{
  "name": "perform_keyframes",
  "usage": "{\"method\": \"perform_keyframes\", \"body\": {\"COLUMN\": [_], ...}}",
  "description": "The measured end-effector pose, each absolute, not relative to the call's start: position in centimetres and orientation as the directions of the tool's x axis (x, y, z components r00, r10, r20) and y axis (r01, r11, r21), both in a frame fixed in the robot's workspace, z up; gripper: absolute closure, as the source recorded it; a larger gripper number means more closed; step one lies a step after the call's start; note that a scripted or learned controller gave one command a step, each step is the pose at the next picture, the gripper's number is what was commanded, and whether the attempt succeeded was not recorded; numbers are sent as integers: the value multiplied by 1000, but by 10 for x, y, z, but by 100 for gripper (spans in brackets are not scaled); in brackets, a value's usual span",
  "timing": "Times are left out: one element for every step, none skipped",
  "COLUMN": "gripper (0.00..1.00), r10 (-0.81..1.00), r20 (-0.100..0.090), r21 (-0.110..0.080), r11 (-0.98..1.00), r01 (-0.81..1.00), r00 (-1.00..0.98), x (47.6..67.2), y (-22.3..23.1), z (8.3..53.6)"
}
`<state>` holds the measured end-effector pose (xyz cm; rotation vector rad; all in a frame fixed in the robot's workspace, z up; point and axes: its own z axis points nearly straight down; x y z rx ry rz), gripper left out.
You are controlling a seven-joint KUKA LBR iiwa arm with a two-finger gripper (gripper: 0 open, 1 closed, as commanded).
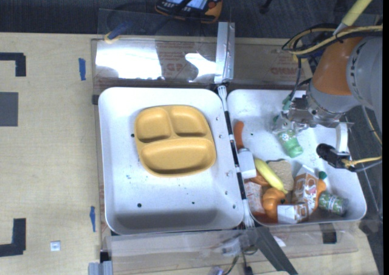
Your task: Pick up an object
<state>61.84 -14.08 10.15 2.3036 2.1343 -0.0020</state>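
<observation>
The left bin holds a yellow divided plate, upside down. The right bin holds a heap at its near end: banana, bread slice, carrot, small cartons. The gripper hangs over a green bottle; whether its jaws are apart, I cannot tell.

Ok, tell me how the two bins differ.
The left bin holds a single yellow divided plate, with much bare white floor around it. The right bin holds a heap of small things, among them a banana and a green bottle, crowded toward its near end. The gripper is over the right bin, not the left. Both bins are shallow and white.
</observation>
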Motion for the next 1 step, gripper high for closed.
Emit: {"method": "perform_keyframes", "body": {"gripper": [100], "r10": [1000], "r20": [-1], "r21": [-1], "r11": [-17], "r01": [1000], "r00": [17], "x": [636], "y": [-80], "z": [244]}}
